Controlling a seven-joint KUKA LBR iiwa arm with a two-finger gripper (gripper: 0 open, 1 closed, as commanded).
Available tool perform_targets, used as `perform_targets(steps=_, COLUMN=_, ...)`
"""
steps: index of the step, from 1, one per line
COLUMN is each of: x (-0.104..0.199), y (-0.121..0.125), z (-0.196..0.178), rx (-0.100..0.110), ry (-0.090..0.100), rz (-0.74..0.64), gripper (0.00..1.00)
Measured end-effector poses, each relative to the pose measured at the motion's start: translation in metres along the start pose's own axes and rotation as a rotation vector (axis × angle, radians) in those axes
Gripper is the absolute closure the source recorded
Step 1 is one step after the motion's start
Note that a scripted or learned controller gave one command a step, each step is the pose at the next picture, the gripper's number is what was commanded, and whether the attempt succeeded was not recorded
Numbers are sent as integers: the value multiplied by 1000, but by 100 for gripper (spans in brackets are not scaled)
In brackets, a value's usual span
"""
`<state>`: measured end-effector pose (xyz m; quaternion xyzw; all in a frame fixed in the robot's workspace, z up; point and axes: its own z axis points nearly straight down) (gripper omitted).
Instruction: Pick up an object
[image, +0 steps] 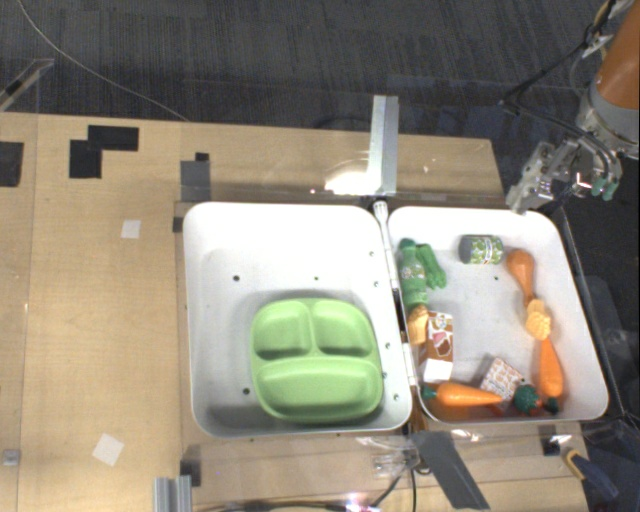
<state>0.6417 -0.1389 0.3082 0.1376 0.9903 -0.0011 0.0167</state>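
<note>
A: Gripper (545, 180) status?
B: Parked above the right bin's (575, 260) far rim, nothing betw fingers. Open vs closed: can't tell, too small.
A: Pick candidates?
B: All in right bin. Small can (481, 249) nearest, lying alone w/ room around it, prob easiest. Carrots (468, 396) crowd the near wall. Left bin has just the green tray (315, 358).

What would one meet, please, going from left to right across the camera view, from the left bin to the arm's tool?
Green three-compartment plastic tray → green leafy toy vegetable → small green-labelled can → yellow ridged toy piece → tool above the right bin's far corner.
</note>
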Motion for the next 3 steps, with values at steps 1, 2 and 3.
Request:
perform_targets(steps=1, x=-9, y=17, z=28, rx=-2, ry=23, rz=-179, gripper=100)
perform_targets(steps=2, x=-12, y=18, z=13, rx=-3, ry=9, rz=-181, gripper=100)
perform_targets(steps=3, x=56, y=85, z=87, rx=-5, ry=31, rz=-193, gripper=100)
